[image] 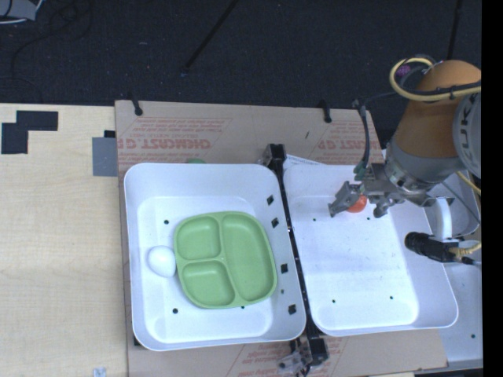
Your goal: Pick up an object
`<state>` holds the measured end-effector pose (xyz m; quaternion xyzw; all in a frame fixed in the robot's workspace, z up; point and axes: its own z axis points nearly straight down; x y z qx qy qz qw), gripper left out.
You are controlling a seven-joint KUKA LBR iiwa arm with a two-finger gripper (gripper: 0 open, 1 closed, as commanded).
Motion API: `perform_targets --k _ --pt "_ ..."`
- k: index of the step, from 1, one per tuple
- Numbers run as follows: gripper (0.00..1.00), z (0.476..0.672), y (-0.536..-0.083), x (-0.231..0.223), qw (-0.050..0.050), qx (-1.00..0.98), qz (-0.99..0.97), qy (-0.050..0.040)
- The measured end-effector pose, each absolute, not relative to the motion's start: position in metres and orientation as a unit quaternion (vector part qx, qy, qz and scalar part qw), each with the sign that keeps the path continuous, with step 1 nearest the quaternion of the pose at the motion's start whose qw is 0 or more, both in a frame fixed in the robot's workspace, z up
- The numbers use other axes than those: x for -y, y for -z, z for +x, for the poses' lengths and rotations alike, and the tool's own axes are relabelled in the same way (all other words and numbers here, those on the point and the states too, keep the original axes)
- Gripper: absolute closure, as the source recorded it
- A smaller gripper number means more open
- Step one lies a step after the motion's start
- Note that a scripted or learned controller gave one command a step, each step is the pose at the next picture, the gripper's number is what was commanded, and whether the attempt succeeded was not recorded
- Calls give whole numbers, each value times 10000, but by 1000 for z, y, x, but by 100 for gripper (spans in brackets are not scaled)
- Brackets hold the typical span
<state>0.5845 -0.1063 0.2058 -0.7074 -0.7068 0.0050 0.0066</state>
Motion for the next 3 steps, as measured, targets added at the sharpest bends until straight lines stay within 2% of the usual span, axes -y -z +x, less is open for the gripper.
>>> perform_targets --k 1,2,3 --pt "0 587 -213 106 16 7074 -7068 -9" --pt "0 591 -153 98 34 7078 -7064 -22" --pt "0 586 -94 89 39 7067 -7075 -24"
